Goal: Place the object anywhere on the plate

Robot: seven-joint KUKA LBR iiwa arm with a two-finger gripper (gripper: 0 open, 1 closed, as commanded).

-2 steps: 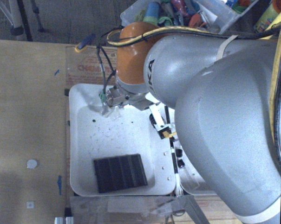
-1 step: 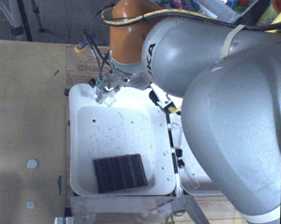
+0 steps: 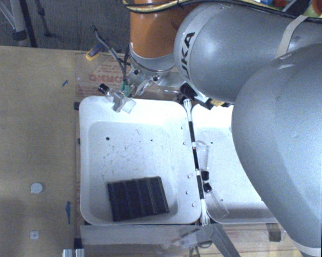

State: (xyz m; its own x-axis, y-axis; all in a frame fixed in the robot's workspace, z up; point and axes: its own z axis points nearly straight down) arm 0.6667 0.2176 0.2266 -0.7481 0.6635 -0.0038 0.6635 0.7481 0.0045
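A: The end effector (image 3: 121, 99) sits over the far-left corner of the left bin (image 3: 91, 149), right above the rim. Something pale and translucent shows at its tip, but whether that is a held object or part of the tool, I cannot tell. The same goes for how wide it stands: the view is too blurred there.

B: And the arm?

A: The arm (image 3: 249, 70) comes in from the right and crosses above the far edge of both bins. The orange band (image 3: 152, 26) stands nearly upright above the wrist, with black cables looping beside it. The big grey link covers most of the right bin (image 3: 228, 171).

B: Where is the plate?

A: A dark, ribbed, rectangular plate (image 3: 138, 198) lies flat on the floor of the left bin, in its near half, slightly turned. It is well apart from the end effector, which is at the opposite corner. Nothing rests on the plate.

B: The rest?

A: The two white bins touch along a dark strip (image 3: 196, 153) between them. They stand on a tan surface (image 3: 33, 120), bare on the left apart from a small grey disc (image 3: 36, 188) near its near-left part. A tripod leg (image 3: 16, 18) stands on the dark floor beyond the far edge.
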